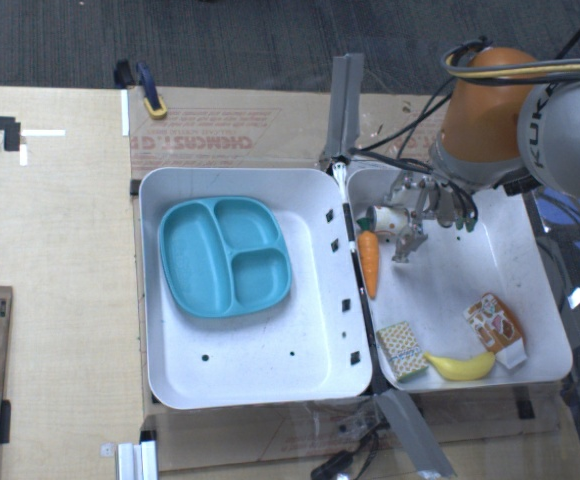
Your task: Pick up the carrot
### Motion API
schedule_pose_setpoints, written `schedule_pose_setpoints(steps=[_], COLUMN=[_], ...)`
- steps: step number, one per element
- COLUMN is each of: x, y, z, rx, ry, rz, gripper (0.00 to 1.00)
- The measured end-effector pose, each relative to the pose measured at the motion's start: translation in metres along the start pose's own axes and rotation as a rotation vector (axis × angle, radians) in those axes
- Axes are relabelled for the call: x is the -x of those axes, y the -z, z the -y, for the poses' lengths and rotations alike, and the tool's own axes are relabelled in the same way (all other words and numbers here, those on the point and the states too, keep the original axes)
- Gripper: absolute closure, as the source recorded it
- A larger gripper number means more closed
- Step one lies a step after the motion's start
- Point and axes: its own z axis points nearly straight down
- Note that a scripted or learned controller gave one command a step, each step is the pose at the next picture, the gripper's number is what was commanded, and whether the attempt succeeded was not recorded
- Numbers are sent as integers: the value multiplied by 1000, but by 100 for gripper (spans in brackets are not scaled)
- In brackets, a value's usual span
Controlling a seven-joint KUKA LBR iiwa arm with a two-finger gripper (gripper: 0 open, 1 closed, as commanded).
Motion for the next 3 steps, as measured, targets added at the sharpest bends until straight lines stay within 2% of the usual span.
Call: schedule_pose_setpoints(steps=[1, 2, 3], x=[2, 3, 3], y=[11, 22, 22], z=[0, 1, 1], rx=[2, 3, 3], ry=[-5, -10, -10], rz=[7, 14, 14], gripper=[100, 100, 0])
